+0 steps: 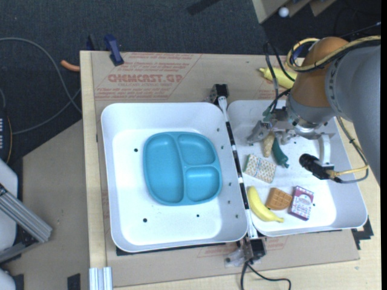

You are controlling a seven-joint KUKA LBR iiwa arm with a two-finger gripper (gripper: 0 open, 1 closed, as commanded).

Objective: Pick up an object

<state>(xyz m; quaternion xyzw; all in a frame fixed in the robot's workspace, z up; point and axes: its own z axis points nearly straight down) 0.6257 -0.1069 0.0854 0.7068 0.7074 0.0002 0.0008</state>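
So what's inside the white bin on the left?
The left bin holds a blue divided plate, compartments bare. Whatever lies beneath the plate is covered.

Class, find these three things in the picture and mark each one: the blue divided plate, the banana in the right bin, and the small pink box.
blue divided plate [181, 167], camera view, on its central ridge.
banana [261, 205], camera view, mid-length of the peel.
pink box [302, 202], camera view, middle of its top face.

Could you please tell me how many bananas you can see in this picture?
2: one banana lies at the right bin's near-left corner; a second banana sits on the bench beyond that bin. The arm may hide others.
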